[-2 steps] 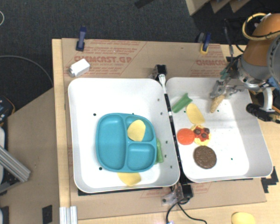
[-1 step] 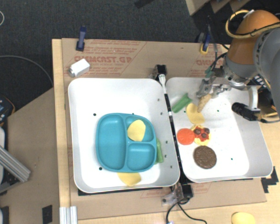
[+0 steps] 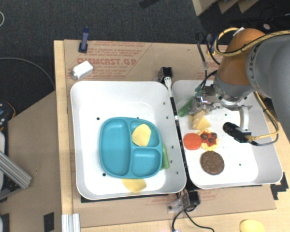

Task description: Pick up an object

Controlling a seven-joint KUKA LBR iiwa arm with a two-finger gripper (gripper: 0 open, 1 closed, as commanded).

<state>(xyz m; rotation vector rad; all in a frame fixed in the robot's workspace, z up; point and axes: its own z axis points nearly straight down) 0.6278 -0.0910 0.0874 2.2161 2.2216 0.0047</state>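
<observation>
My gripper (image 3: pixel 202 102) hangs low over the far left part of the right bin (image 3: pixel 261 170), on the grey arm that comes in from the right. Just below it lies a pale tan wedge (image 3: pixel 198 122). A green piece (image 3: pixel 185 108) lies to its left by the bin wall. Nearer the front sit a red-orange disc (image 3: pixel 192 140), a small yellow piece with dark berries (image 3: pixel 210 138) and a brown disc (image 3: pixel 212 163). Nothing shows between the fingers from this angle.
The left bin (image 3: pixel 87 100) holds a blue divided plate (image 3: pixel 117 146) with a yellow piece (image 3: pixel 141 135) in its upper right compartment. A green strip (image 3: pixel 165 157) lies at the plate's right edge and another yellow piece (image 3: pixel 134 183) in front of it.
</observation>
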